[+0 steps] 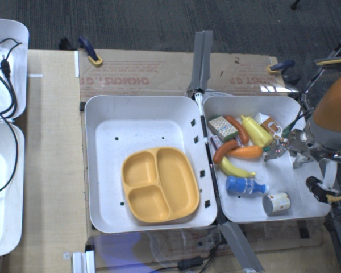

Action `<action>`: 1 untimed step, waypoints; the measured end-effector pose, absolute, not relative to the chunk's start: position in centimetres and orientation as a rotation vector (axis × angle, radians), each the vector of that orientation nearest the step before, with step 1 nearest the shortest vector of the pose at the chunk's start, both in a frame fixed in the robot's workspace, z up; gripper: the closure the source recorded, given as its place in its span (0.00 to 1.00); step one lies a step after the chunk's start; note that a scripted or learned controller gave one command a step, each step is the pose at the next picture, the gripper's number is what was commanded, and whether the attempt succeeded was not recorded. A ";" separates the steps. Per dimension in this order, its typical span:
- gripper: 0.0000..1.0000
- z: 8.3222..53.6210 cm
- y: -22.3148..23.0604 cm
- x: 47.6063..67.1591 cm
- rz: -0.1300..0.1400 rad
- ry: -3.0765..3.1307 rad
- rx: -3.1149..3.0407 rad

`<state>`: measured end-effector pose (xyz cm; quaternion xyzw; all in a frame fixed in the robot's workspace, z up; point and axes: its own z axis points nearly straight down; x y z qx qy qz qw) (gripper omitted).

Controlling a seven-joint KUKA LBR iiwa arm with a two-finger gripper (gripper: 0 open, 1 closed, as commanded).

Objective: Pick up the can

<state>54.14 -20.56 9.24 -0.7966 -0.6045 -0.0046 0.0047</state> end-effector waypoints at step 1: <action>0.00 9.2 -20.6 54.1 -0.014 -1.893 -2.495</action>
